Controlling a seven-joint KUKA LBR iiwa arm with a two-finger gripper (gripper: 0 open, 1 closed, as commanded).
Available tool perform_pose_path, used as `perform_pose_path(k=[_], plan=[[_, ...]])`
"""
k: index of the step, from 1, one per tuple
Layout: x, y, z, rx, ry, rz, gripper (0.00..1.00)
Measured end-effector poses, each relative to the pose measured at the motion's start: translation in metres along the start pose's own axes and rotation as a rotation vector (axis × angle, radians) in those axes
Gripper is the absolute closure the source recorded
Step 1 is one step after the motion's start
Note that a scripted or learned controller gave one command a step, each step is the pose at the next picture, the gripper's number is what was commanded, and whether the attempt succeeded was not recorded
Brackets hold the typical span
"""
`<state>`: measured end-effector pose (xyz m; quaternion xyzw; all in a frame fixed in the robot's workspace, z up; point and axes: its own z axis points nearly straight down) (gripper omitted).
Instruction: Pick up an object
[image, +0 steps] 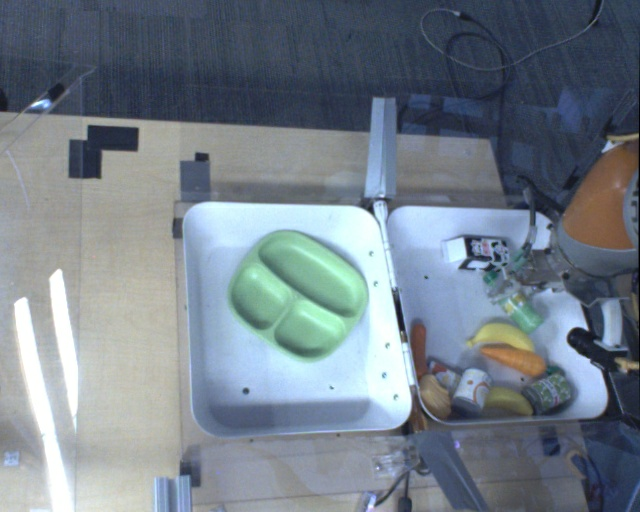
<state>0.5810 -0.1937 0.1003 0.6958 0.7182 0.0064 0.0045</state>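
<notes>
Two white bins (200, 300) are carried by the tabletop (100, 300); at 3 o'clock the claw (520, 262) is seen, its state cannot be told.

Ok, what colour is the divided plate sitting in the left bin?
Light green: the divided plate shows clearly in the camera view, lying in the white left bin.

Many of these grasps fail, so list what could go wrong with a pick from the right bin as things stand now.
1. The banana, carrot and cans lie packed together near the front of the right bin, so a grasp may catch two items or nudge its neighbours.
2. The small bottle sits close under the arm's wrist, partly blocked from the camera, so aiming there looks unreliable.
</notes>
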Motion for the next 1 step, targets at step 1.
perform_pose_path(k=[1], plan=[[-0.0125, -0.0046, -0.0085, 0.011, -0.004, 0.12, 1.0]])
